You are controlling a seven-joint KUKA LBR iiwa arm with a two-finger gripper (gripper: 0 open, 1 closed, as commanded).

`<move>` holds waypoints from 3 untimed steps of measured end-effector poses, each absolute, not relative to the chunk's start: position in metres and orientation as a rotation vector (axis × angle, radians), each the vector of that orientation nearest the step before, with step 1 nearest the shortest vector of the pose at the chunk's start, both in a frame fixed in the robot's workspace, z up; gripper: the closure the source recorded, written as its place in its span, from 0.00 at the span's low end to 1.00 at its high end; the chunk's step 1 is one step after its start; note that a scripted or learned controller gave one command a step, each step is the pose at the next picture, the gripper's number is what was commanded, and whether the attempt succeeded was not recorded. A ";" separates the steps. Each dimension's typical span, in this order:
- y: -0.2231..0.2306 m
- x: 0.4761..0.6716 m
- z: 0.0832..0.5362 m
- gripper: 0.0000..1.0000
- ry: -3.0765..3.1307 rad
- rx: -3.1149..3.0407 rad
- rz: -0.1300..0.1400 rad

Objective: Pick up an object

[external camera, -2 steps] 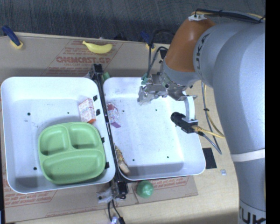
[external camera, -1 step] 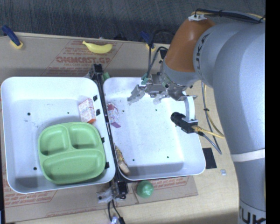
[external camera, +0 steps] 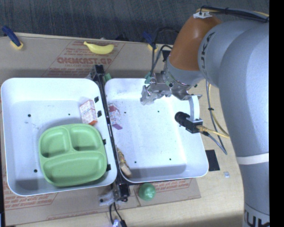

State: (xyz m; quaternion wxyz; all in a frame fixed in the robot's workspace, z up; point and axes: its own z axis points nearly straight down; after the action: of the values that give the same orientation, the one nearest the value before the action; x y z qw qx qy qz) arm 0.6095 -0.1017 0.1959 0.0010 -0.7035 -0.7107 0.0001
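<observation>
The tool (external camera: 150, 94) hangs over the far part of the right bin (external camera: 194, 162), near its far wall. Its metal fingers are seen from above and mostly covered by the wrist, so I cannot tell how far they are open, and nothing shows between them.

The things that could be picked are not under it. In the right bin, a small pink and white packet (external camera: 115, 117) lies against the left wall, and a brownish object (external camera: 122, 164) lies in the near left corner. In the left bin (external camera: 9, 141) a green divided tray (external camera: 74, 153) fills the near part, and a small red and white carton (external camera: 88, 111) stands just beyond the tray's far edge. A yellow banana (external camera: 99, 47) lies on the cardboard at the far side of the desk, and a green ball (external camera: 146, 191) at the near edge, outside both bins.

I think the main risk is closing on bare bin floor if the tool descends here. A second risk: both things in the right bin lie close against a wall, so one finger may hit the wall or only push the thing along.
</observation>
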 end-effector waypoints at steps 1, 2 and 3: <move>-0.102 0.609 0.196 0.00 -2.231 -2.208 0.001; -0.101 0.610 0.206 1.00 -2.236 -2.205 -0.001; -0.101 0.610 0.206 0.00 -2.236 -2.205 0.000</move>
State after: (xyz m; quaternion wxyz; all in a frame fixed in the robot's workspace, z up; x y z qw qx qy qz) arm 0.6099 -0.1014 0.2059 0.0007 -0.7021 -0.7121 -0.0001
